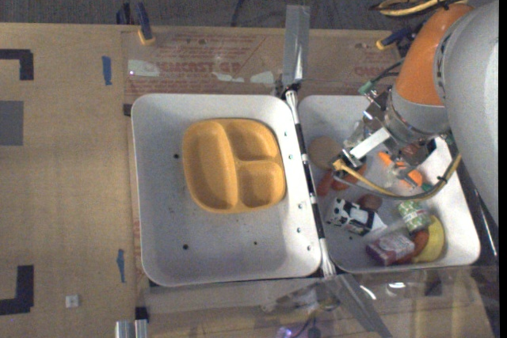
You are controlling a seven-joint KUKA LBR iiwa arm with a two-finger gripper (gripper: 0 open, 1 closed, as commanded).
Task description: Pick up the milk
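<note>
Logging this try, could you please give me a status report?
Tool hangs over right bin. Milk carton lies loose beside it, ungrasped. Pink box, banana close by.

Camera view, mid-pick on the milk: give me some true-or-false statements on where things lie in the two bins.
1. The milk carton lies in the right bin. True.
2. The yellow divided tray sits in the right bin. False: it sits in the left bin.
3. The gripper is over the right bin. True.
4. The banana lies beside the divided tray. False: it lies in the right bin, next to a pink box.
</note>
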